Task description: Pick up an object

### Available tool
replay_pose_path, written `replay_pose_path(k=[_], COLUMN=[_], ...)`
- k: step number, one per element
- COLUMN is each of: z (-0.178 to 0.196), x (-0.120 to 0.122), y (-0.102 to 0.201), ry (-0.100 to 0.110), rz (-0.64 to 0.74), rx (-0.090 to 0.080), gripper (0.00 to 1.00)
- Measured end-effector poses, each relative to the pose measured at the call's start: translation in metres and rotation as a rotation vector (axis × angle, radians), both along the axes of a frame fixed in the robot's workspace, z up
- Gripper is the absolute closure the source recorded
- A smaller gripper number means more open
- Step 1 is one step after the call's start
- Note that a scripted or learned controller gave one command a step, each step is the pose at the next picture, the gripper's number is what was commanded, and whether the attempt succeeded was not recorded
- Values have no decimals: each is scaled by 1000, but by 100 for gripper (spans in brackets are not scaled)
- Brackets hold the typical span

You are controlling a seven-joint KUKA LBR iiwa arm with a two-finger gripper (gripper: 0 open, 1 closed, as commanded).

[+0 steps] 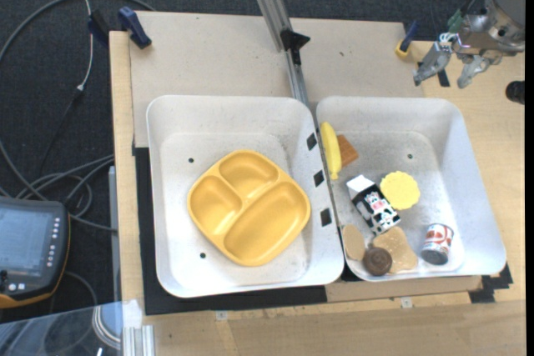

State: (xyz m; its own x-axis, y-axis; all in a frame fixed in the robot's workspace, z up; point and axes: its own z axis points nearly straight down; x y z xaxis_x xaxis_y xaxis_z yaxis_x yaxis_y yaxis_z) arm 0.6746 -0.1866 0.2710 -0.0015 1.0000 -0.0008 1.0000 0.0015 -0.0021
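Note:
My gripper (451, 70) hangs open above the bench beyond the far edge of the right bin (467, 147), its two fingers spread with nothing between them. In that bin lie a yellow banana (330, 149), an orange-brown wedge (347, 152), a black-and-white carton (374, 204), a yellow scalloped disc (400, 190), a red-and-white can (436, 243), a tan slice (399, 248) and a brown round cookie (378, 261). A yellow divided plate (249, 207) sits in the left bin (167, 179).
A metal rail (271, 0) runs from the top down to the seam between the bins. Blue clamps (134, 27) (408, 38) grip the bench's far corners. Cables and a tablet pendant (29, 246) lie on the floor at the left.

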Motion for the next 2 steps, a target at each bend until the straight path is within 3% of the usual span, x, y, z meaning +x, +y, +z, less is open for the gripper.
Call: replay_pose_path(k=[1, 2], z=[12, -39], x=[1, -6], y=[0, 12], ry=[-4, 4], rz=[2, 0], rx=[-2, 2], gripper=[100, 100])
